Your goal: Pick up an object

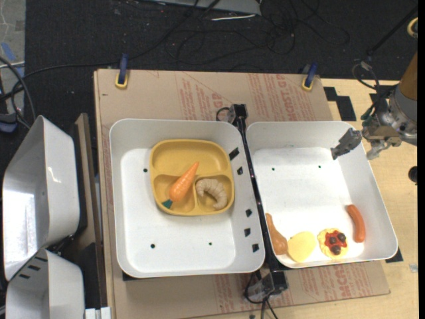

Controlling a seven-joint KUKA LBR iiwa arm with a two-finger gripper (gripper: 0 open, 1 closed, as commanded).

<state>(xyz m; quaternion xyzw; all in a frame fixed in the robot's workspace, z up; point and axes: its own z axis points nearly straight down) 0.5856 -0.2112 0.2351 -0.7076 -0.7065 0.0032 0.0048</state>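
Altogether four toy foods (332, 240) in right bin (312, 185), two on yellow plate (159, 158)

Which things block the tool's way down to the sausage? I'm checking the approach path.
Nothing visible does. The tool hangs over the right bin's upper right rim; bare white floor lies between it and the sausage.

- Both bins (133, 244): white plastic, smooth, slight sheen.
- Divided plate (189, 151): yellow plastic, matt.
- Carrot (184, 182), shrimp (212, 192), sausage (357, 222): moulded plastic toy food, smooth.
- Bench top (199, 92): brown printed cardboard, matt.
- Gripper (358, 143): dull grey metal.
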